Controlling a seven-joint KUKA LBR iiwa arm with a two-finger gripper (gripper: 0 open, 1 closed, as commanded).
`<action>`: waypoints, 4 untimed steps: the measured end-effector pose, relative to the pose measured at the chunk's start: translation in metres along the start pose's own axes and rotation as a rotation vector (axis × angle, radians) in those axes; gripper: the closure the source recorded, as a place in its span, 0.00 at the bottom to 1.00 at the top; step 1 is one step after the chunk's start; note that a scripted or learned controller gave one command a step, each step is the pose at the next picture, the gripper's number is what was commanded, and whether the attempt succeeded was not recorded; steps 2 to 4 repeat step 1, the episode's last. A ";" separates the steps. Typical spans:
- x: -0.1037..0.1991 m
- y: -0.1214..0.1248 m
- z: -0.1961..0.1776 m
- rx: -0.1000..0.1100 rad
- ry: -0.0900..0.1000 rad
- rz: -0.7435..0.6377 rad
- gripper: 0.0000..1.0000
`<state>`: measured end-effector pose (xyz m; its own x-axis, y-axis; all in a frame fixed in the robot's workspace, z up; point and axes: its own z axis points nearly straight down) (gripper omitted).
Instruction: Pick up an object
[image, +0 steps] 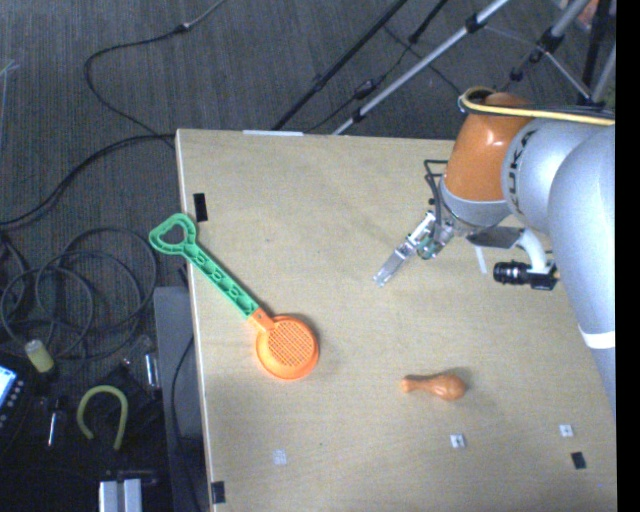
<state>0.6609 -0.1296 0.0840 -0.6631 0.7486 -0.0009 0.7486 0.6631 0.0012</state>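
The pincer (390, 268) hangs over the desk (330, 190), holding nothing; I cannot tell how open it is. The orange drumstick toy (436, 385) lies sideways just below it.

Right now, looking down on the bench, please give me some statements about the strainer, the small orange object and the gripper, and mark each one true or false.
1. The strainer has a green handle and an orange mesh head. True.
2. The gripper is pressing down on the strainer. False: it is apart from it, toward the right side of the view.
3. The small orange object lies on the bench surface, right of the strainer's head. True.
4. The small orange object is between the gripper's fingers. False: it lies on the bench, nearer the bottom of the view than the gripper.
5. The strainer's handle points toward the arm. False: it points to the upper left, away from the arm.
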 end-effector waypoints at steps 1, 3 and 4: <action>0.000 0.001 -0.009 -0.001 -0.001 -0.001 1.00; 0.000 0.001 -0.009 -0.001 -0.001 -0.001 1.00; 0.000 0.001 -0.009 -0.001 -0.001 -0.001 1.00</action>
